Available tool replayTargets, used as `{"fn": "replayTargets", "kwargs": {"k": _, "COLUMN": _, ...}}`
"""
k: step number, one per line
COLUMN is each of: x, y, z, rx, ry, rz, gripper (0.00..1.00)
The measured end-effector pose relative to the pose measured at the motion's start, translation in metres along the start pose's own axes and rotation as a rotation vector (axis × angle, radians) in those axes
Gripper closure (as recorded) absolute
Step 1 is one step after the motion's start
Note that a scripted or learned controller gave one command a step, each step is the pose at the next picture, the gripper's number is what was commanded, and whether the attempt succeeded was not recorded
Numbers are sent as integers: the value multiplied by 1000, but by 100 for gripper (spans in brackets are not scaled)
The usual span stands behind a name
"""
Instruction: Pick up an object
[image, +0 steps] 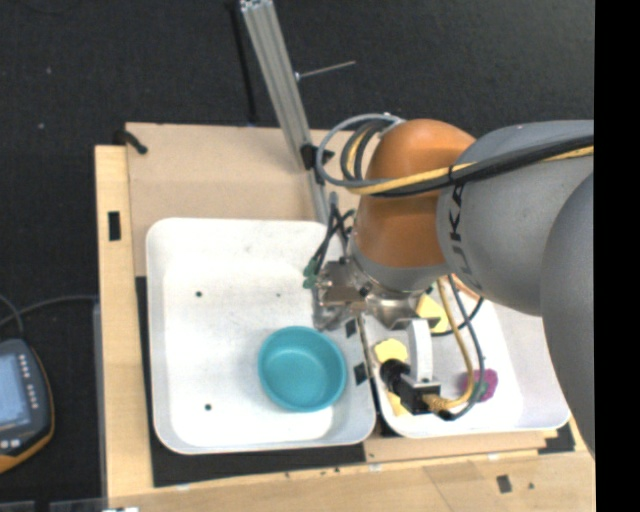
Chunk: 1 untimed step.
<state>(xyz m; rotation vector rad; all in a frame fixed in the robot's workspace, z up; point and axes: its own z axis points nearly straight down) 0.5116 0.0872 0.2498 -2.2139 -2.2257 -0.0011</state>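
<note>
Two white bins sit side by side; the blue bowl (300, 368) lies in the left bin (200, 300), and the gripper (335, 300) hangs just above its rim, probably for grasping.

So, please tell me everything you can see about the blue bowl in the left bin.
The blue bowl is round, teal-blue and looks like smooth plastic, with a plain rim and a slightly darker inside. It stands upright with its opening facing up, and nothing can be seen inside it. It sits on the floor of the left white bin, near the front right corner, close to the wall shared with the other bin. The arm's wrist hangs just above and to the right of it; I cannot tell whether anything touches the bowl.
</note>
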Motion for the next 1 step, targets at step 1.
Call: {"fn": "replayTargets", "kwargs": {"k": 1, "x": 0, "y": 0, "z": 0, "rx": -1, "ry": 0, "rz": 3, "gripper": 0}}
